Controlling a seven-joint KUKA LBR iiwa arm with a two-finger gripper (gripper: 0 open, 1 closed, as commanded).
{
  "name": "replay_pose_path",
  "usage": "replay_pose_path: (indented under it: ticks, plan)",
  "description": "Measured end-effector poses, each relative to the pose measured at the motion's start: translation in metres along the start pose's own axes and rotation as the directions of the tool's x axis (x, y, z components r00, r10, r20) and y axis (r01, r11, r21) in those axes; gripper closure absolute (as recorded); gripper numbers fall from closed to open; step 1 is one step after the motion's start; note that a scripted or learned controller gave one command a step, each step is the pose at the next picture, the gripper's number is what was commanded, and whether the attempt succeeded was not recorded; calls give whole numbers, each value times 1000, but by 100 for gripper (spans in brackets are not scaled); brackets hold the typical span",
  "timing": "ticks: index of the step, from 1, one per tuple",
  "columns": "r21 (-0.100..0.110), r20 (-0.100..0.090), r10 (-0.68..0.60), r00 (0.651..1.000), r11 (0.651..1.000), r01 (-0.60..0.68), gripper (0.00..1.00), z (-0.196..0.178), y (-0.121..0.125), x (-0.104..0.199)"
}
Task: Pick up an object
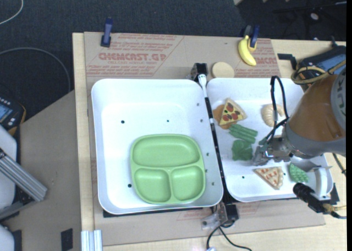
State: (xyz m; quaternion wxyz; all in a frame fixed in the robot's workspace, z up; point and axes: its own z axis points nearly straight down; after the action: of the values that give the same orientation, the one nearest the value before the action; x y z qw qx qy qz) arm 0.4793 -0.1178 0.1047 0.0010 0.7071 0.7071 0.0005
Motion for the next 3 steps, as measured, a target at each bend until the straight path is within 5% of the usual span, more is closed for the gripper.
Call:
replay_pose_path:
  ticks: [1, 3]
  plan:
    - [1, 3, 8, 1000, 1000, -8, 100, 6, -1, -112]
    - [4, -4, -2, 1000, 1000, 2, 100, 20, 0, -69]
